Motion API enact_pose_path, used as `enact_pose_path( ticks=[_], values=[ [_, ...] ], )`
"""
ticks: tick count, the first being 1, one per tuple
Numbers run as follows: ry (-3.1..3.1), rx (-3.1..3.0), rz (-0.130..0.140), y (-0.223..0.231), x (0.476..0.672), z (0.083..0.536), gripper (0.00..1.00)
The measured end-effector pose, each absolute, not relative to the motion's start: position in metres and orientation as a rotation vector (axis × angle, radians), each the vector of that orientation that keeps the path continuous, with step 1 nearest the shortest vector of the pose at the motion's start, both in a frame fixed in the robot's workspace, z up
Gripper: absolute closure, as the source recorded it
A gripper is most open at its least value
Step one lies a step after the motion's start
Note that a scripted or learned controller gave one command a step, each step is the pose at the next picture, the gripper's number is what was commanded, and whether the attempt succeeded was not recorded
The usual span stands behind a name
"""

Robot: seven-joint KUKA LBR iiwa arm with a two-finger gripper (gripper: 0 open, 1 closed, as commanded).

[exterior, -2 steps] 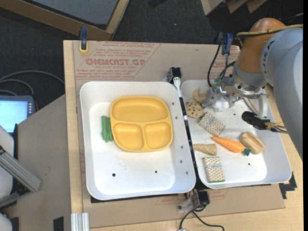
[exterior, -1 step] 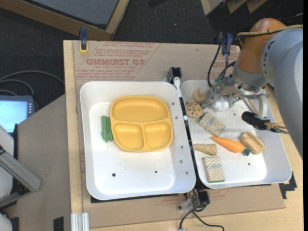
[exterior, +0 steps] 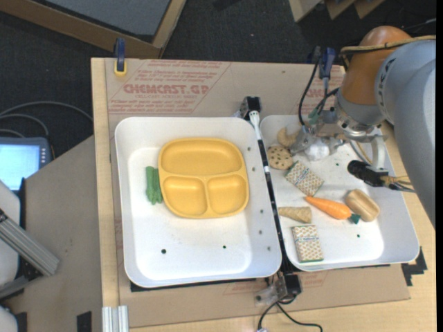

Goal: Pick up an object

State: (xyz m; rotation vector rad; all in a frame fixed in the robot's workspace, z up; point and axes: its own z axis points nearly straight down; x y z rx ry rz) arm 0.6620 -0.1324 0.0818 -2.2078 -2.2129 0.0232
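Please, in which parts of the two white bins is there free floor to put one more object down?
Left bin: a wide bare strip lies below the yellow divided plate, and a narrower one above it. Right bin: a small patch between the carrot and the patterned packet. Its upper part, under the gripper beside the cookie, is crowded.

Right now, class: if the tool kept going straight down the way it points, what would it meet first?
Most likely the floor of the right bin at its far end, or the pale item by the cookie. The tool hangs above that corner; depth is hard to judge from this slant.
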Motion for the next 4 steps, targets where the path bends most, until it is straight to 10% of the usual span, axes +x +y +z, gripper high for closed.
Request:
enact_pose_path(
  ticks=[2,3,4],
  values=[
    [-2.217,-2.220,0.004,-0.115,0.582,0.084,0.00],
    [-2.220,-2.223,-0.001,-0.115,0.584,0.095,1.00],
    [-2.232,-2.220,-0.010,-0.051,0.608,0.190,1.00]
  ],
)
